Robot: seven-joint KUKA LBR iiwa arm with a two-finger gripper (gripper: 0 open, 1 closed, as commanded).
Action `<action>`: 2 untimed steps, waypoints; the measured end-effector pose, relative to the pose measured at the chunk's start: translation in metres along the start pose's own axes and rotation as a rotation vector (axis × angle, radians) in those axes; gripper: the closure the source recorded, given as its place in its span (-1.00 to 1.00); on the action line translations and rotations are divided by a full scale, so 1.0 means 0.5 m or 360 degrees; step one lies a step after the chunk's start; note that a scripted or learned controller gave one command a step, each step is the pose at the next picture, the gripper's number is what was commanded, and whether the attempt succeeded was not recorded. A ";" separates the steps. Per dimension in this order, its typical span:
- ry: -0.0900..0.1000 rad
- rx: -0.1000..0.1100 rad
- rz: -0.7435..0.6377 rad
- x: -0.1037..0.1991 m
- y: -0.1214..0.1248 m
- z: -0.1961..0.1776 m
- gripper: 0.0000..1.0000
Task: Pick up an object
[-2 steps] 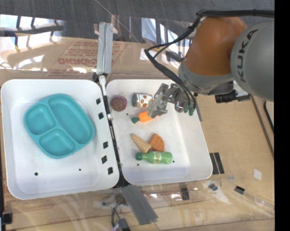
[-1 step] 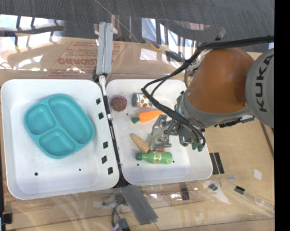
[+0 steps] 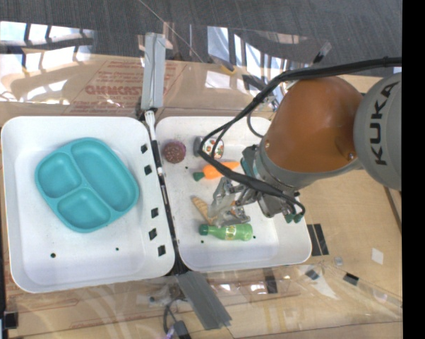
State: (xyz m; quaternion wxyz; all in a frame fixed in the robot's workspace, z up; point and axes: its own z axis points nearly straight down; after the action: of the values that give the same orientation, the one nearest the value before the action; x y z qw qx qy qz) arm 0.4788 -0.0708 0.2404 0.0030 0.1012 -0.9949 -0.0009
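jaws low over green bottle near right bin front edge; grip state unclear.

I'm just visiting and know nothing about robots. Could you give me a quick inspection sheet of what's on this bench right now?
Surface: two shallow white bins side by side, left bin and right bin.
Job's things: in the right bin, a green bottle lying on its side, an orange carrot, a tan cone-shaped piece and a dark red round item.
Clutter: a teal divided plate in the left bin.
Grippers: the gripper hangs low over the right bin, just above the bottle; nothing seen between its fingers.
Cables: black cables loop from the arm's orange band.
Surroundings: clear plastic sheeting behind the bins, dark floor.
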 end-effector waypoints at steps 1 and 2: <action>-0.0007 0.0003 -0.0583 -0.076 -0.011 -0.021 1.00; -0.0004 0.0001 -0.1194 -0.034 -0.005 -0.045 1.00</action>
State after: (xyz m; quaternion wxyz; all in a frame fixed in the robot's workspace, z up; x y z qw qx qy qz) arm 0.4961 -0.0698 0.2626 0.0013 0.4586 -0.8886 -0.0019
